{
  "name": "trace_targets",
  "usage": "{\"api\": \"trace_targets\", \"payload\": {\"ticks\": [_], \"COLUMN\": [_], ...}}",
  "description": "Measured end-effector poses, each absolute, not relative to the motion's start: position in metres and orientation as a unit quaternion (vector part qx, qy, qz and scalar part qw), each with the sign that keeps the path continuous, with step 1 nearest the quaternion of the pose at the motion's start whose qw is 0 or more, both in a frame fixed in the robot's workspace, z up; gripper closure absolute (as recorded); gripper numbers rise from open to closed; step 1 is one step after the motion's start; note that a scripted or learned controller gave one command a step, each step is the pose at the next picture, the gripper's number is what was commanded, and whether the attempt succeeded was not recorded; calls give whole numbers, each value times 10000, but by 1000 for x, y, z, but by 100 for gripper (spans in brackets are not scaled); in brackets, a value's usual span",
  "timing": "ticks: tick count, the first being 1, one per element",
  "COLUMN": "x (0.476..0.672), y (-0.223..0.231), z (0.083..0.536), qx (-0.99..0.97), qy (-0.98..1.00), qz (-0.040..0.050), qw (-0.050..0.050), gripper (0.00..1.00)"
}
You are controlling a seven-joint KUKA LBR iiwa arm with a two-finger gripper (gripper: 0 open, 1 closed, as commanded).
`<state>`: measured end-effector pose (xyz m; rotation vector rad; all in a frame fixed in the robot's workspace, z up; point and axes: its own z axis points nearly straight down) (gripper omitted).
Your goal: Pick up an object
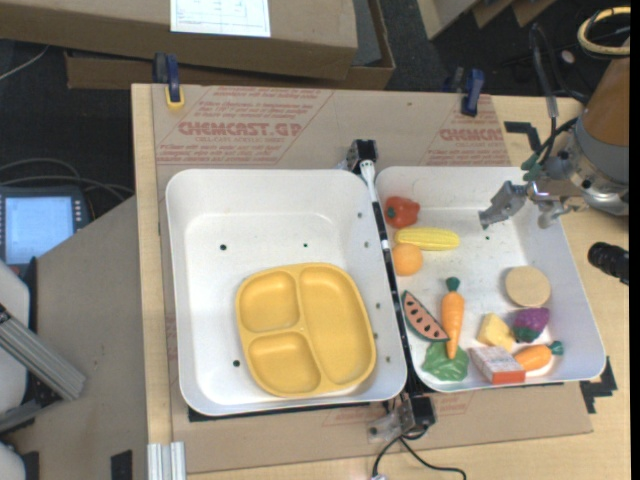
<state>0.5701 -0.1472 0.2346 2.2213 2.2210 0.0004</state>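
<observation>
My gripper (pixel 522 210) hangs over the far part of the right bin (pixel 575 268), open, with nothing between its fingers. It reaches in from the right edge on the grey arm (pixel 600 158). Toy foods lie below and to the left of it: a red pepper (pixel 402 210), a corn cob (pixel 428 238), an orange (pixel 407 259), a carrot (pixel 453 313), a watermelon slice (pixel 423 318) and a tan round disc (pixel 527 286). The disc is the nearest item, just below the gripper.
The near right corner of the right bin holds a cheese wedge (pixel 494 330), purple grapes (pixel 531 320), a pink block (pixel 497 365), a green leafy piece (pixel 445 363) and a small carrot (pixel 537 358). A yellow divided plate (pixel 303 326) lies in the left bin (pixel 200 228).
</observation>
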Motion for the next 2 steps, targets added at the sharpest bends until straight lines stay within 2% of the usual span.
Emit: {"api": "trace_targets", "payload": {"ticks": [1,2], "x": [521,499], "y": [-109,-103], "z": [156,87], "qx": [7070,7075], "qy": [7072,7067], "qz": [-28,-27], "qw": [-61,-41], "gripper": [0,0]}}
